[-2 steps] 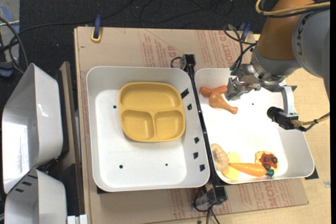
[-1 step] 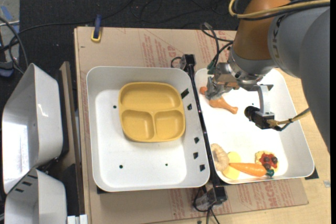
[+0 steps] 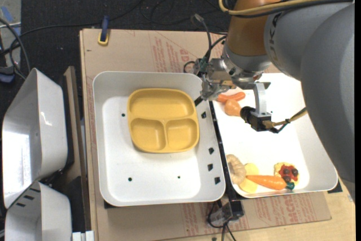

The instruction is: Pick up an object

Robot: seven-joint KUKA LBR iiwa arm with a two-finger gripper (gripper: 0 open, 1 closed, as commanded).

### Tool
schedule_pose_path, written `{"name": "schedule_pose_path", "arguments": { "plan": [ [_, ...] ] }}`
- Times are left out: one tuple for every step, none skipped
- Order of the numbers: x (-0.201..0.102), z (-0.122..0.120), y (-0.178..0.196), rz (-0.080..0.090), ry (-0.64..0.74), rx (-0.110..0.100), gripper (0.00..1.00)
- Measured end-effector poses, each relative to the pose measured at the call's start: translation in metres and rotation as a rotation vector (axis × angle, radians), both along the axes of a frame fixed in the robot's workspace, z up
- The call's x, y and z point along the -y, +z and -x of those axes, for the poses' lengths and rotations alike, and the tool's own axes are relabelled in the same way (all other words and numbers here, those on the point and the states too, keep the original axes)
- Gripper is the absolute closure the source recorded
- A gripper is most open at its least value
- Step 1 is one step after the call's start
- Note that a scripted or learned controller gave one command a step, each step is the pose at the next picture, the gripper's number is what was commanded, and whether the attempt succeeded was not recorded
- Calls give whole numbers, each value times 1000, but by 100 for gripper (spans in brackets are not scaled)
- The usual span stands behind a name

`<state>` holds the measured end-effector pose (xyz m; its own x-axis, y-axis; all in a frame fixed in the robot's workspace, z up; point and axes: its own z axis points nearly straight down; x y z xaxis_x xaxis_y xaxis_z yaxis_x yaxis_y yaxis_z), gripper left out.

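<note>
The left white bin [image 3: 113, 178] holds a yellow three-compartment plate [image 3: 163, 119] toward its far edge, leaving bare floor along its near edge and left side. In the right white bin [image 3: 321, 178], an orange carrot-like piece [image 3: 231, 96] and a paler orange piece [image 3: 232, 108] lie at the far left corner, while a beige lump [image 3: 236, 167], a carrot [image 3: 266, 181] and a red-topped toy food [image 3: 286, 171] sit along the near edge, with open floor between. The grey arm reaches in from the right, its gripper [image 3: 210, 87] low over the divide between the bins at their far edge, just beside the carrot-like piece; whether it is open or closed cannot be told.
</note>
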<state>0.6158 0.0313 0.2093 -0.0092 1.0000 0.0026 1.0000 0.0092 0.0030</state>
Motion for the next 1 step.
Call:
{"name": "schedule_pose_path", "arguments": {
  "plan": [
    [-58,-13,15,-1,0,0,100]
  ]
}}
